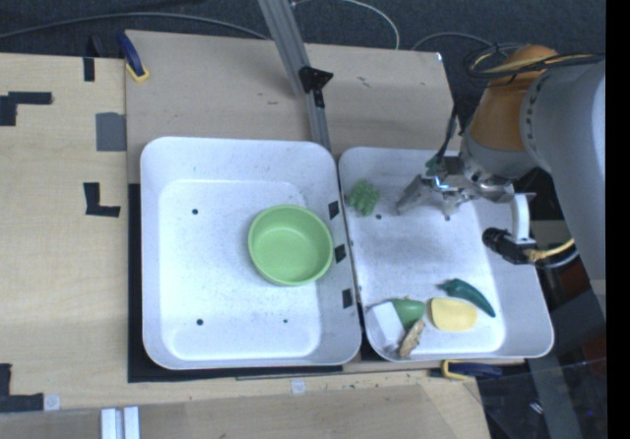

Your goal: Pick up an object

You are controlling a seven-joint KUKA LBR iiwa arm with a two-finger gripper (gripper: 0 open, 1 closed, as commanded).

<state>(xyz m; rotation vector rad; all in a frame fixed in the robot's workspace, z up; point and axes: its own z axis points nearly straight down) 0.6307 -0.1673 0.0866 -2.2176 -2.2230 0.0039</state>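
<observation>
We see the gripper [425, 201] low over the far end of the right bin [433, 250], its fingers spread wide with nothing between them, and a small bumpy green toy [363, 196] sits just left of them. At the near end lie a yellow lemon [453, 314] and a dark green pepper [471, 295], whose long shape runs slantwise with its tip pointing near-right. A green bowl [289, 245] sits in the left bin [177, 230].

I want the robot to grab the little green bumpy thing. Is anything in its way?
No, nothing visible. The gripper hovers in the right bin, and only bare white floor lies between it and the green bumpy thing.
</observation>
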